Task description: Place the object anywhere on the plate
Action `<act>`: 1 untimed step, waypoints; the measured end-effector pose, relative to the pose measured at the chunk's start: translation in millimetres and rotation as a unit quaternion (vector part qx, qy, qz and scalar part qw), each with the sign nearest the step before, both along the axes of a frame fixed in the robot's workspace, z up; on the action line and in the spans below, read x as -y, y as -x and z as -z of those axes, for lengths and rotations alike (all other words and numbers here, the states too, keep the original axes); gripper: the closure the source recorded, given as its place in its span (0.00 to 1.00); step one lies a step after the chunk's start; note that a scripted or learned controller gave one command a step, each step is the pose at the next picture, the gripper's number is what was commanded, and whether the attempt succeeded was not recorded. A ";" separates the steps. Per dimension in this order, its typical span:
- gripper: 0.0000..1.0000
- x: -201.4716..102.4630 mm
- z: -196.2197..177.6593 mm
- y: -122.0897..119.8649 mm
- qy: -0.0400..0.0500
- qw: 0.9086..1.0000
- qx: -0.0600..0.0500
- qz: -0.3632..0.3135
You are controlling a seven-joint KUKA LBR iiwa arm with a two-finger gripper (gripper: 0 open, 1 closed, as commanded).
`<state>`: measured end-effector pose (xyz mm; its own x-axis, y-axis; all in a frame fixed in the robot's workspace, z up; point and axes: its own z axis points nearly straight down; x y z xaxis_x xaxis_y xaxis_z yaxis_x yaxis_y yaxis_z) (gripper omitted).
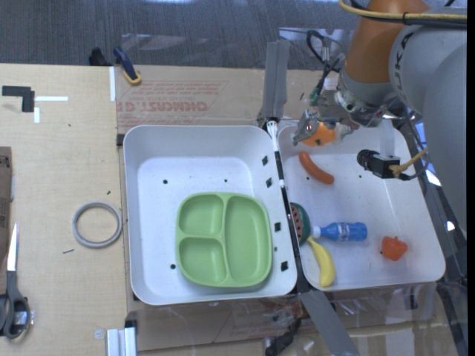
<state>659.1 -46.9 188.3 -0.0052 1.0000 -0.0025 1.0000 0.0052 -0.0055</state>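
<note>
A light green divided plate [224, 239] lies in the left white bin [148, 162], toward its front. My gripper [315, 128] is low over the back left corner of the right bin [415, 221]. A small orange object [325, 134] sits directly under it, partly hidden by the wrist, so I cannot tell whether it is held. Also in the right bin are a reddish sausage [317, 167], a watermelon slice [298, 222], a blue bottle [343, 232], a banana [322, 262] and an orange-red piece [393, 248].
The grey arm with its orange band [386, 28] covers the back right corner. A black fitting with a cable [376, 162] hangs over the right bin. On the bench at left lie a tape ring [97, 223] and scissors [11, 306].
</note>
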 end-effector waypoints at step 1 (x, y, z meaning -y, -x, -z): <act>1.00 -36.2 -0.4 73.4 0.000 1.000 0.000 0.002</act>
